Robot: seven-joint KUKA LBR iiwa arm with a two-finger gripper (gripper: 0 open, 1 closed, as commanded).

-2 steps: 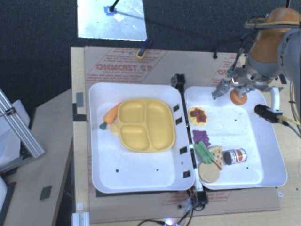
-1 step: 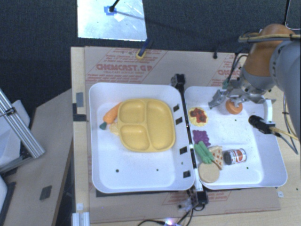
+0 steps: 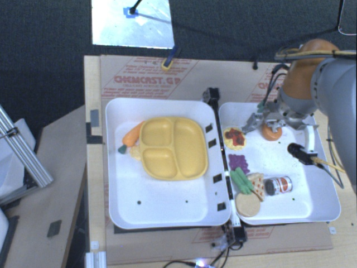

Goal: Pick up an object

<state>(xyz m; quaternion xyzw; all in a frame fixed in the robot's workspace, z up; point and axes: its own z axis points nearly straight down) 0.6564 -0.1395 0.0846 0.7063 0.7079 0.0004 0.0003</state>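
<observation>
Camera view: slanted look down on left bin [image 3: 167, 205] and right bin [image 3: 304, 202], side by side, meeting along the middle divider.
Open room, left bin: wide bare floor along the near edge, below yellow plate [image 3: 170, 148]; narrower bare strip along the far edge.
Open room, right bin: bare floor in the near right corner and in the middle; most things crowded along the left wall.
Writing: "CHEMCAST GP" in red on brown sheet [image 3: 167, 74] under the bins; label on can [image 3: 277, 185] too small to read.
Left bin contents: yellow plate with three compartments; carrot [image 3: 132, 134] with green end, touching the plate's left edge.
Right bin contents: along the left wall, far to near, red-and-yellow food toy [image 3: 235, 138], purple grapes [image 3: 239, 162], green pods [image 3: 241, 180], pizza slice [image 3: 256, 184], tan disc [image 3: 248, 204]; can lying on its side just right of the pizza slice.
Task thing: orange object [image 3: 273, 132], in the far part of the right bin, well apart from the can.
Gripper [image 3: 266, 120]: low over the far part of the right bin, just beside the orange object; released or clenched, cannot tell; no grasp visible.
Arm [image 3: 334, 88]: grey with orange band, reaching in over the right bin's far right corner.
</observation>
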